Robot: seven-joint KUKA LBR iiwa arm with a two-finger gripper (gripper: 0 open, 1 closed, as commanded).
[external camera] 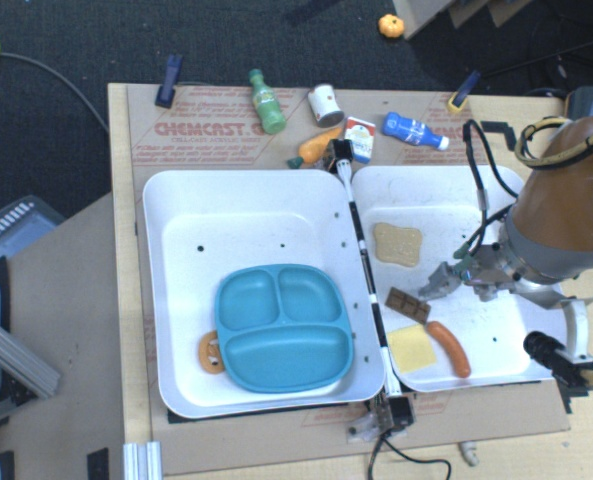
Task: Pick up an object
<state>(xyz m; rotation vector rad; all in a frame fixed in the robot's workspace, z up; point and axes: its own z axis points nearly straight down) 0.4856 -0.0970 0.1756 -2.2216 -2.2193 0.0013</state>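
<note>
The right bin [496, 193] holds a slice of toast [397, 244], a brown chocolate bar [408, 305], a yellow cheese slice [412, 348] and an orange-red sausage [448, 348]. My gripper [444, 281] reaches in from the right and hangs low over this bin, just right of the chocolate bar and above the sausage. Nothing is visibly held in it. The left bin [176, 208] bears a blue divided plate [283, 326] with a small brown pretzel [210, 352] at its left edge.
On the bench behind the bins lie a green bottle [268, 103], a white can [324, 103], a blue bottle [414, 130], a carrot [316, 148] and a small carton [358, 140]. Black cables [481, 168] hang from the arm over the right bin's far side.
</note>
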